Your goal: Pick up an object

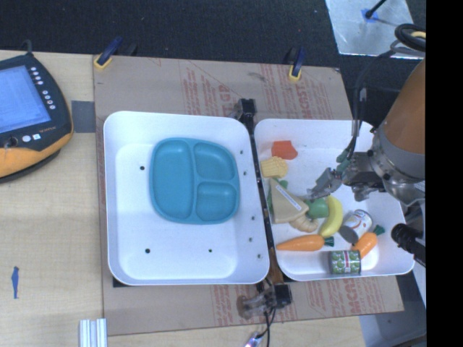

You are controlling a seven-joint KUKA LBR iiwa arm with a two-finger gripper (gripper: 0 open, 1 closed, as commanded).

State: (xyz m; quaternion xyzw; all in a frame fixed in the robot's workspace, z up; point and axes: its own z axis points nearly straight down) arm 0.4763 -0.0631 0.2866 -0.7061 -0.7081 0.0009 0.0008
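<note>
The pincer (323, 185) hovered above the banana (332, 216), approach step; finger state indeterminable. Next move required a descent.

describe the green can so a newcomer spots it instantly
Take the right white bin, the one crowded with toy food. Along its near edge, beside the long carrot, lies the green can on its side. It is the lone cylinder with a green label; its neighbours are orange or yellow.

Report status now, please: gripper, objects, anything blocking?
Gripper low over right bin, nothing visibly between fingers. Banana and carrot beneath, crowded with other toys. Blue plate alone in left bin.
</note>
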